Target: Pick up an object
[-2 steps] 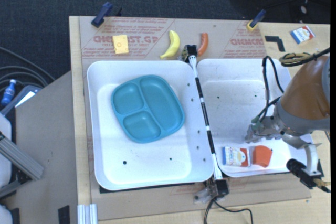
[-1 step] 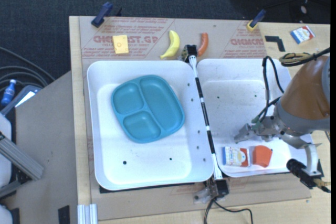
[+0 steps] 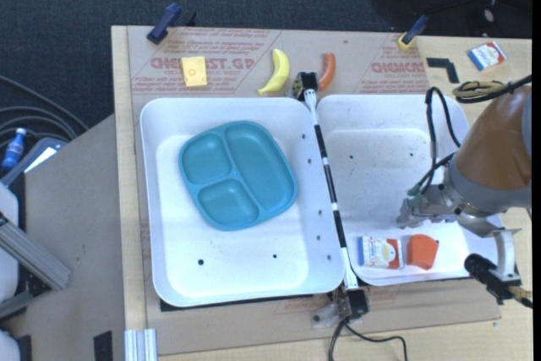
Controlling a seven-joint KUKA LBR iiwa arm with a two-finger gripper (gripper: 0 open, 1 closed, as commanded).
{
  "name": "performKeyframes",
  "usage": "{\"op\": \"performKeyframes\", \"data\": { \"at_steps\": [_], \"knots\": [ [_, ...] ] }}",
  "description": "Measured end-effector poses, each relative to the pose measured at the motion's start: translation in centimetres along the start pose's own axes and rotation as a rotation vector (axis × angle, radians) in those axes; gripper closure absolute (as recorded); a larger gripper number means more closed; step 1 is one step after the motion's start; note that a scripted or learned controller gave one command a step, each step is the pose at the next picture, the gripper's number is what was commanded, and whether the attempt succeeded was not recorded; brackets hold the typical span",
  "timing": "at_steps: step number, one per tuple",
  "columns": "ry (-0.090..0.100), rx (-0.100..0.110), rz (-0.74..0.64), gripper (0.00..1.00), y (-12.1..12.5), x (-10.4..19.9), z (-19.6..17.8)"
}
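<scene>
An orange block [image 3: 421, 251] and a small white carton with a red and blue label [image 3: 379, 252] lie side by side at the near edge of the right bin [image 3: 372, 139]. My gripper [image 3: 420, 212] hangs just above and behind the orange block, low in the bin, under the grey wrist and orange band. Its fingers are hidden by the wrist from this angle. Nothing shows between them.
A blue divided plate [image 3: 237, 173] lies in the left bin [image 3: 169, 207]. On the bench behind the bins sit a yellow banana [image 3: 275, 72], an orange carrot-like piece [image 3: 326, 70], a yellow square [image 3: 193, 72] and two blue clamps. A black rail runs between the bins.
</scene>
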State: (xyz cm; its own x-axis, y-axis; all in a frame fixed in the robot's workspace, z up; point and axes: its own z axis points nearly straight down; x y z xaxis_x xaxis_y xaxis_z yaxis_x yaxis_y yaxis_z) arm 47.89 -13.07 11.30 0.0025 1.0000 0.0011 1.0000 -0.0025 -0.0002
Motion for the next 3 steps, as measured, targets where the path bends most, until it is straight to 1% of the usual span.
{"op": "performKeyframes", "data": {
  "at_steps": [1,2,3],
  "knots": [
    [0.000,0.000,0.000,0.00,0.0,0.0,0.0],
    [0.001,0.003,-0.002,0.00,0.0,1.6,2.9],
    [0.000,0.002,-0.001,1.00,0.0,1.5,1.9]
  ]
}}
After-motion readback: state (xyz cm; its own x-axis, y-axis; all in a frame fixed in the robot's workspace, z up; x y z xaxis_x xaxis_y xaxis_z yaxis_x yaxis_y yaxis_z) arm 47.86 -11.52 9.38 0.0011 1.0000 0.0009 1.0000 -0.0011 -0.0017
